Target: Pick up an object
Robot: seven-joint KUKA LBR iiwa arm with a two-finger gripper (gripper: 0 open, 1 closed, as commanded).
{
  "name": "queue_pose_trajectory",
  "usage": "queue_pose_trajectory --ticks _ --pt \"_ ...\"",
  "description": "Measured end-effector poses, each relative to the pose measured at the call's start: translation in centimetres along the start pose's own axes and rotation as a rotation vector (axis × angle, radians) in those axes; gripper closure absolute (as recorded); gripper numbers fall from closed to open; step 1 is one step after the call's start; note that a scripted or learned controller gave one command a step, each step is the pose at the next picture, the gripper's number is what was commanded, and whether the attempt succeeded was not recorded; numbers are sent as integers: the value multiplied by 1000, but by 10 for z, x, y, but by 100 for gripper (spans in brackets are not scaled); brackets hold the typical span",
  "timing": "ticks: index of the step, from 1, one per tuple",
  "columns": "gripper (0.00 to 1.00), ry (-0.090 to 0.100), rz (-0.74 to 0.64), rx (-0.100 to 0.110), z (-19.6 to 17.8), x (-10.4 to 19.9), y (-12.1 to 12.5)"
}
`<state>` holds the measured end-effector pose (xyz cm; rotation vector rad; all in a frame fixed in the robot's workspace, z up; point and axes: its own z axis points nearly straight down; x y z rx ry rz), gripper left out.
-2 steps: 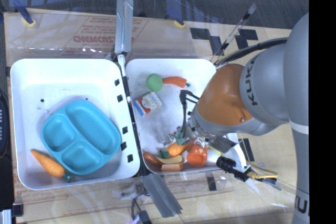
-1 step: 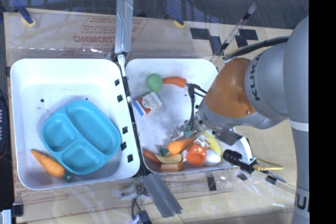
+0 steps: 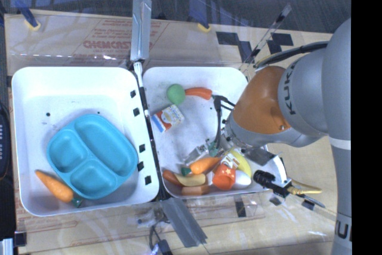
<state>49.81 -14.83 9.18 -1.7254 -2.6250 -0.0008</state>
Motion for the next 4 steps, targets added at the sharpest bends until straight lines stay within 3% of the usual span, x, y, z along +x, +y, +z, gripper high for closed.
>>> queue_pose_trajectory --ticks 1,2,3,4 --pt "0 -2 -319 -1 -55 -8 50" --pt "0 2 -207 2 -18 8 113" --pt "0 -3 -283 0 -18 -57 149" --pt "0 0 -480 -1 -55 -6 148"
